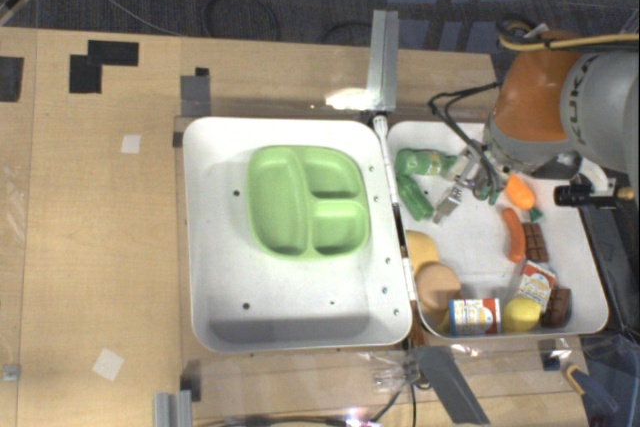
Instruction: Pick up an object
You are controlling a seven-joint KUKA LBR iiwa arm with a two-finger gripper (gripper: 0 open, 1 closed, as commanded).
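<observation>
My gripper (467,194) hangs over the back of the right bin (590,260), reaching in from the right under the orange-banded wrist. Its fingers stand open with nothing between them. A green bag (414,175) lies just left of it, with one fingertip (446,204) near the bag's lower edge. An orange carrot (521,193) sits just right of the gripper. Below that lie a red sausage (514,235) and a brown chocolate bar (537,242).
The right bin's front holds a tan bun (437,285), a yellow piece (420,245), a small carton (472,316), a lemon (520,315) and a juice box (536,284). The left bin (215,215) holds a green divided tray (305,200). A metal post (383,55) stands behind the bins.
</observation>
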